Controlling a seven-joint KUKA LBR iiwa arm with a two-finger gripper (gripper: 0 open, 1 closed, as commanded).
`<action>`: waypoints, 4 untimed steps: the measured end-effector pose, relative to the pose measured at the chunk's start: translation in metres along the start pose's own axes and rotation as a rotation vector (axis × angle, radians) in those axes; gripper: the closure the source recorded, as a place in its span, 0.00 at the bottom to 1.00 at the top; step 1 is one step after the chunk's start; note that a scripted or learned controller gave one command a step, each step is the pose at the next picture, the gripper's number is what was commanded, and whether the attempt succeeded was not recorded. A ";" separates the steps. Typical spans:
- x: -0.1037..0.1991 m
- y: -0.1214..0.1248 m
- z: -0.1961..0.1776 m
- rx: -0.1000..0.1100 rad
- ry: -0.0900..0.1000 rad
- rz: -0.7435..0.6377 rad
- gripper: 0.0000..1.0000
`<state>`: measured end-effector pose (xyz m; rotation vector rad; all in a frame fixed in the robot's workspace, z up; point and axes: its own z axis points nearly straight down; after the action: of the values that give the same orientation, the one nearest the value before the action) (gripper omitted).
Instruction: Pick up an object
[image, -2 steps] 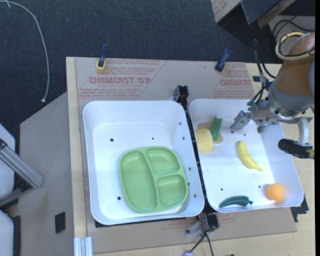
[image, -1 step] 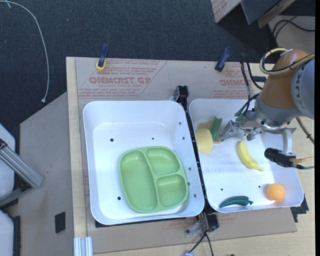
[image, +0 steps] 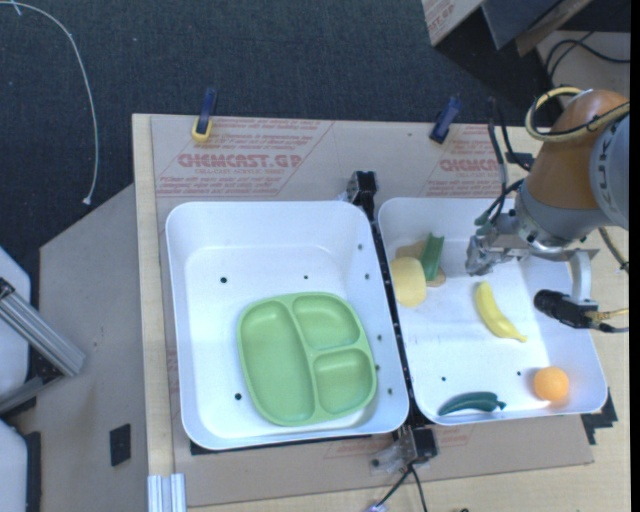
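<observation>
The gripper (image: 481, 252) hangs over the far part of the right bin (image: 575, 390), low near the floor, but whether it is spread or pressed together cannot be told from this slanted look down, since the metal parts blur into one grey cluster. Nothing sits visibly in its grasp, so I judge the pick not yet made: the arm is placed over the bin and the lift is still to come. Nearest to it lies a yellow banana (image: 497, 312), just below and a little toward the near side, flat on the bin floor and apart from the claw. To the left, against the dividing wall, a pale yellow block (image: 408, 281) rests touching a dark green upright piece (image: 432, 256); either of these, or the banana, could be the thing to take, and which one the program aims at I cannot tell. Farther off, at the near edge, a dark green pepper-like item (image: 472, 403) lies on its side, and an orange ball (image: 551, 384) sits near the near right corner. The left bin (image: 190, 240) holds a green divided tray (image: 305, 355), its three compartments bare, resting toward the near side. Both bins stand side by side on a cardboard-covered bench (image: 160, 170).
</observation>
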<state>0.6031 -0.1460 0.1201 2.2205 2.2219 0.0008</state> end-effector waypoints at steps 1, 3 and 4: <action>0.003 -0.002 -0.043 -0.004 -0.002 -0.001 1.00; 0.006 -0.005 -0.129 -0.004 -0.002 0.000 1.00; 0.058 0.002 -0.133 -0.003 -0.001 -0.004 1.00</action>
<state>0.6046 -0.0876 0.2530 2.2142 2.2246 0.0036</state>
